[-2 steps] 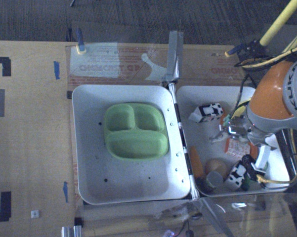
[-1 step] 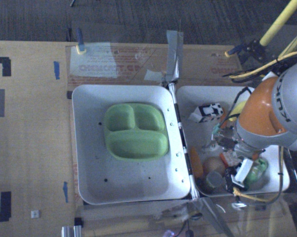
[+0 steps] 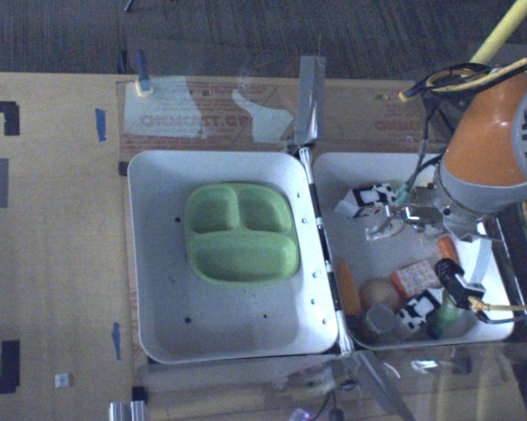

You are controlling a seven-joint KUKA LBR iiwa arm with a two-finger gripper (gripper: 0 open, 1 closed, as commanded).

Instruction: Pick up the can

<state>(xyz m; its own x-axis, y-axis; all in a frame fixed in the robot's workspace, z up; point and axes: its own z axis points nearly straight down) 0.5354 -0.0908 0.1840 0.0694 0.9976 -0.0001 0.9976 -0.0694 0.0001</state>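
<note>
The can looks like a small grey cylinder lying at the front edge of the right bin, between a tan ball and a black-and-white packet. My gripper hangs over the middle of the right bin, beside a black-and-white carton. It is well behind the can and apart from it. Nothing shows held in it.
An orange stick lies along the right bin's left wall. A red patterned box, a green item and an orange piece crowd the front right. A green divided plate sits in the left bin.
</note>
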